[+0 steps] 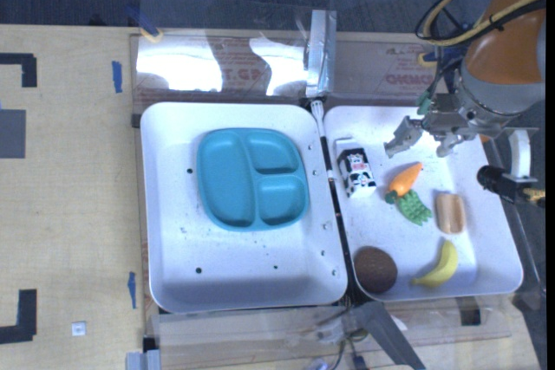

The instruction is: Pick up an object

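Gripper (424,138) open above carrot (404,178)

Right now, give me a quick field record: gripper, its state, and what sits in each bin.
gripper: above the right bin's upper part, just above the carrot
fingers: open, nothing between them
left bin: blue divided plate
right bin: toy cow, carrot, hot dog, banana, brown round object
task status: nothing picked up yet

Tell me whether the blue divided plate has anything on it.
Empty: the blue divided plastic plate in the left white bin shows bare compartments.
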Controlling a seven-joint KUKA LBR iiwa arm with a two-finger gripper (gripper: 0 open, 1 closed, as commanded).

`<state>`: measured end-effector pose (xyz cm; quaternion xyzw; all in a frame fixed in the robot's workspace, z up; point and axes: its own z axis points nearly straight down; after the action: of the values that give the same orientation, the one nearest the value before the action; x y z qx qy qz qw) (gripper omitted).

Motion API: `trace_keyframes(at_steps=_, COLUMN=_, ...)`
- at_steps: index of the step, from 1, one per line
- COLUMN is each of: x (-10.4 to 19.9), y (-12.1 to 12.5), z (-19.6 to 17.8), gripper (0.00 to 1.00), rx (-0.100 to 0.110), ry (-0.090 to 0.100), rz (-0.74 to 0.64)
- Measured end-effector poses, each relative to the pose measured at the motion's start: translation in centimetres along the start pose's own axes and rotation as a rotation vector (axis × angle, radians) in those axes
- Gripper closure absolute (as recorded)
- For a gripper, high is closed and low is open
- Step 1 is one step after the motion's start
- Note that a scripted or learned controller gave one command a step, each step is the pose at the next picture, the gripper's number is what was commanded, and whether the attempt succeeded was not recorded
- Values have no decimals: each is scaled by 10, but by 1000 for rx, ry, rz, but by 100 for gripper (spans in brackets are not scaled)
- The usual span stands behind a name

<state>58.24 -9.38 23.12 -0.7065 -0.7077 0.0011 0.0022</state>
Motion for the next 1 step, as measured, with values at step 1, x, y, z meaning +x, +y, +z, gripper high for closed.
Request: trace_keyframes(at_steps=1, x=-57, y=13, z=100, gripper=0, rx=8, ry=0, rz=62)
